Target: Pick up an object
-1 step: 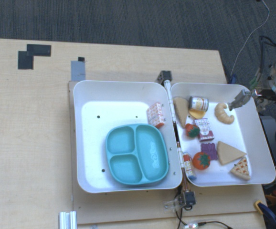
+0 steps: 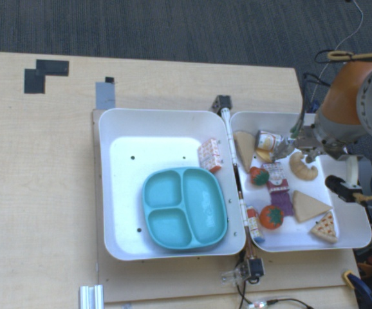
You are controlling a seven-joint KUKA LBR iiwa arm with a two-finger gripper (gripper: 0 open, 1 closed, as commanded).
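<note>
Gripper (image 2: 288,148) low over right bin (image 2: 360,237), upper-centre right of frame, by yellow-white packet (image 2: 267,141); finger opening and any hold impossible to tell; best to centre over packet, clear of bin wall.

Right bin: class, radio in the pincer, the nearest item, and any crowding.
Pincer low over right bin, grip unclear. Yellow-white packet beside it, not seen held. Croissant, strawberry crowd close.
</note>
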